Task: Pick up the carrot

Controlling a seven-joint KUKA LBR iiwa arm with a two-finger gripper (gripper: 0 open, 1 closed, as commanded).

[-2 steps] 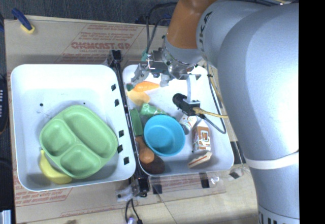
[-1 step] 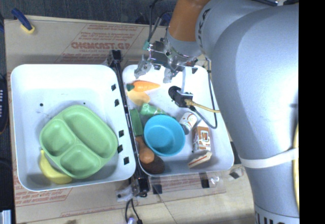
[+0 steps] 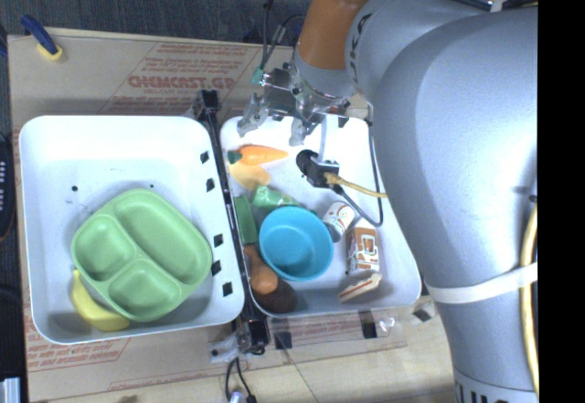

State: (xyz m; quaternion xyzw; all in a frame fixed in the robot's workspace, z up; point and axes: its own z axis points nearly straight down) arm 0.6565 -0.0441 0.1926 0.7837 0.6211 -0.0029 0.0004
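The orange carrot [image 3: 261, 154] lies near the far left corner of the right bin [image 3: 395, 250], pointing right. My gripper [image 3: 273, 127] hangs just above it, fingers spread apart and open, one fingertip [image 3: 248, 123] left of the carrot's upper side and the other fingertip [image 3: 299, 131] to its right. Nothing is between the fingers. The grey arm with its orange band comes down from the upper right and hides the right side of that bin.
In the right bin lie a yellow item [image 3: 249, 174], a green item [image 3: 268, 198], a blue bowl [image 3: 295, 242], a brown item [image 3: 265, 281], a small can [image 3: 339, 217] and a carton [image 3: 363, 260]. The left bin [image 3: 55, 154] holds a green divided plate [image 3: 142, 253] over a yellow thing [image 3: 93, 310].
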